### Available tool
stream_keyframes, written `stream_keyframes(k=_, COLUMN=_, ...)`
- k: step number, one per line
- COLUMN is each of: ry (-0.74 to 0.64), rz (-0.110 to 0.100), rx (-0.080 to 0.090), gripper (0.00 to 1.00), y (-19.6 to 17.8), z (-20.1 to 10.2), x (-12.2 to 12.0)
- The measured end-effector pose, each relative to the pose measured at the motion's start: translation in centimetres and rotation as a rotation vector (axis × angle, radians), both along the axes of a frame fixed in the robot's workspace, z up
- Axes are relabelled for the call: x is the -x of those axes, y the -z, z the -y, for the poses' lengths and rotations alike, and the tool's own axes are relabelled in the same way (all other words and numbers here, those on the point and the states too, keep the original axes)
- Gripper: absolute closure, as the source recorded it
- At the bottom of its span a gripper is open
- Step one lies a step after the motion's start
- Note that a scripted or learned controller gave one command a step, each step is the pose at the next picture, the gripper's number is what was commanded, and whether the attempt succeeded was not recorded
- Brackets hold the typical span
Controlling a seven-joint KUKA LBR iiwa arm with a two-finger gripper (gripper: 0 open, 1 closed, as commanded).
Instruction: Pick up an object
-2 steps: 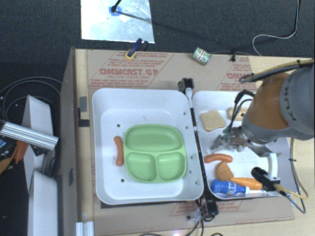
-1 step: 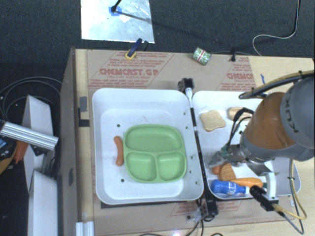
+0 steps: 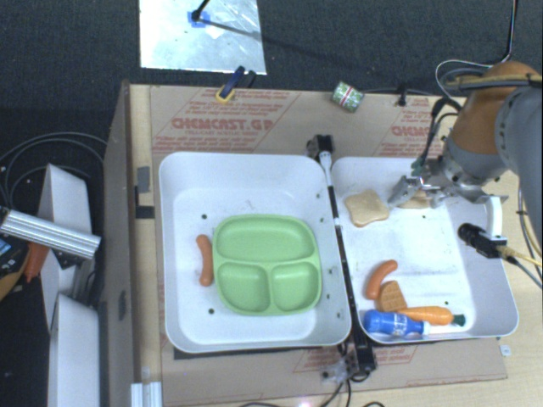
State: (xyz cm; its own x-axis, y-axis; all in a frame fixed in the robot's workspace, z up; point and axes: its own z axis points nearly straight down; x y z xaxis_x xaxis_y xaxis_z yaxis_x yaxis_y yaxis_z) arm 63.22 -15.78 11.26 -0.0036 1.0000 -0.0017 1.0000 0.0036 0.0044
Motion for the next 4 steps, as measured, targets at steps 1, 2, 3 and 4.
stream_keyframes(k=1, ry=-0.001, rz=-0.004, rx=-0.002, gripper=0.0, y=2.9, z=-6.6, x=5.5)
stream_keyframes(k=2, ry=0.003, rz=-0.004, rx=-0.002, gripper=0.0, y=2.9, z=-6.0, x=10.5)
stream_keyframes(k=3, ry=0.003, rz=-0.004, rx=-0.002, gripper=0.0, y=2.9, z=-7.1, x=12.6)
stream_keyframes(k=4, ry=0.001, rz=-0.002, rx=-0.003, gripper=1.0, y=1.8, z=-7.2, x=12.5)
